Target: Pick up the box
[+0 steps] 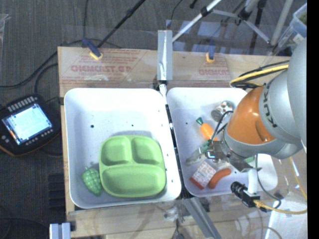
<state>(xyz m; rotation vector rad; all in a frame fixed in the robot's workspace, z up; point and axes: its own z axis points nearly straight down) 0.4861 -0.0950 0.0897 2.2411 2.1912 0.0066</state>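
Observation:
The box (202, 175) is small and white with a red pattern. It lies near the front edge of the right bin (185, 108), tilted. An orange-red sausage-shaped item (220, 178) touches its right side. My gripper (205, 152) hangs just above and behind the box, under the orange band of the arm (249, 123). The arm covers much of the right half of that bin. Nothing shows as held by the gripper.
A small carrot (205, 130) lies behind the gripper, and a shiny metal object (223, 108) sits further back. The left bin (79, 113) holds a green divided plate (132, 166) and a green bumpy item (92, 180) at its front left.

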